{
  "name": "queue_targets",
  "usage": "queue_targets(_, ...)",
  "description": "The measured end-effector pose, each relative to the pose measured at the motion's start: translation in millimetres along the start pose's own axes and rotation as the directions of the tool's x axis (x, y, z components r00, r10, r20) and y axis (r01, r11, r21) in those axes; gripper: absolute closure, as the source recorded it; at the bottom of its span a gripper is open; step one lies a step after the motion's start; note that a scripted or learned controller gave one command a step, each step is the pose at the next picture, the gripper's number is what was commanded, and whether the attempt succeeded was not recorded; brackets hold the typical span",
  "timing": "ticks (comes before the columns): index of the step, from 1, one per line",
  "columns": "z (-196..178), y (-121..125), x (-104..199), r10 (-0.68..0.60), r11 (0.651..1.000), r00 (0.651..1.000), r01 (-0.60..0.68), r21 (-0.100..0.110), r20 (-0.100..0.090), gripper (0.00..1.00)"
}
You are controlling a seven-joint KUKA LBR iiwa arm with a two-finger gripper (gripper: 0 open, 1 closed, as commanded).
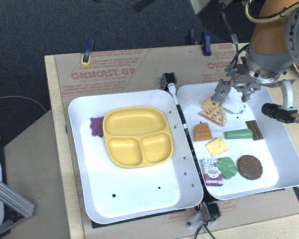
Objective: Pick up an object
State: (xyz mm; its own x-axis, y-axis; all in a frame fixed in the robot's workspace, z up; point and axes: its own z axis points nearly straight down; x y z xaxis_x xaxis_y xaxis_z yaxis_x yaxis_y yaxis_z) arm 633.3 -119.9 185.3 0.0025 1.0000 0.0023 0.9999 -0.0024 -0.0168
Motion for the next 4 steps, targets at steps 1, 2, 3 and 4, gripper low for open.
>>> queue_targets(1, -9.1, 3.2, 0.2, -0.003, 1.0, 1.0, 0.003, -0.015, 0.002, 0.0)
queue_targets(2, 52.4, 8.8, 1.5, -0.004, 1.0, 1.0, 0.004, -0.011, 0.001, 0.0)
queue_targets(3, 103.9, 8.5, 2.3, -0.003, 1.0, 1.0, 0.003, -0.009, 0.001, 0.0)
queue_targets(4, 90.0, 9.4, 2.1, -0.003, 1.0, 1.0, 0.003, -0.014, 0.002, 1.0)
